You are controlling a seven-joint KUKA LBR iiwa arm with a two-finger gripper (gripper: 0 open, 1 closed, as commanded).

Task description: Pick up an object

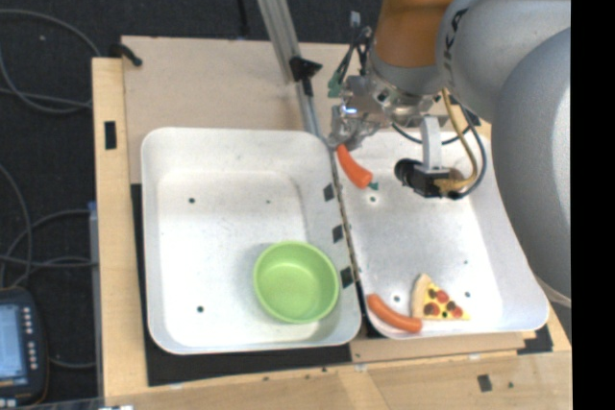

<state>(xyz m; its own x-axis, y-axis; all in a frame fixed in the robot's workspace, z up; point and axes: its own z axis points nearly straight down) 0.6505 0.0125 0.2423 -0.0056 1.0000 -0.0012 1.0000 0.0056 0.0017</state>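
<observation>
camera view: the gripper [348, 132] hangs over the upper left corner of the right bin [500, 283], and its fingers pinch the top end of an orange carrot [354, 167], which slants down from them. a hot dog [394, 314] and pizza slice [435, 301] lie at that bin's front edge. a green bowl [295, 280] sits in the left bin [192, 206].

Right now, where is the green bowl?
The green bowl sits in the left bin, in its near right corner, close to the divider between the two bins and across from the pizza slice.
</observation>
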